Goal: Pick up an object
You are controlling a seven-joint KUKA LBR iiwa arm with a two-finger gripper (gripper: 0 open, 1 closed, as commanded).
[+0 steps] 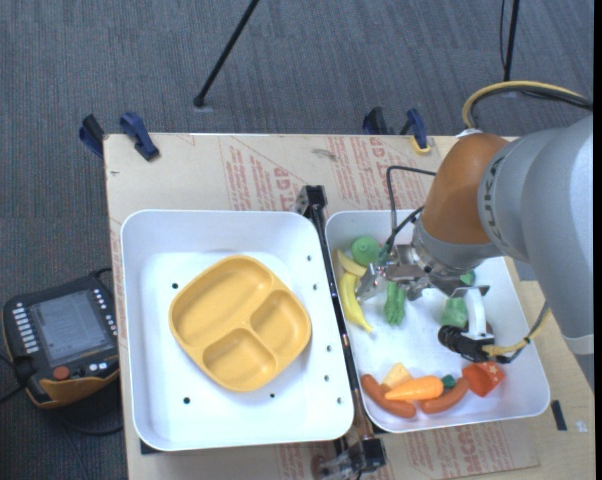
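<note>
My gripper [392, 280] is low inside the right bin [526, 393], over its left half. A dark green vegetable piece [394, 306] lies right under it, and whether the gripper touches it is unclear. To its left a yellow banana [354, 301] lies along the bin's left wall. A round green item [365, 248] sits just behind the banana. Another green piece [455, 314] lies to the right, by the wrist cable. At the front of the bin lie an orange carrot [417, 389], two sausages [379, 395], a yellow wedge [396, 373] and a red pepper [484, 378].
The left bin [151, 408] holds a yellow divided plate [241, 323]. The arm's orange band [461, 193] and grey body cover the right bin's back right. A control pendant [61, 340] lies on the floor to the left. Blue clamps [136, 133] grip the bench's back edge.
</note>
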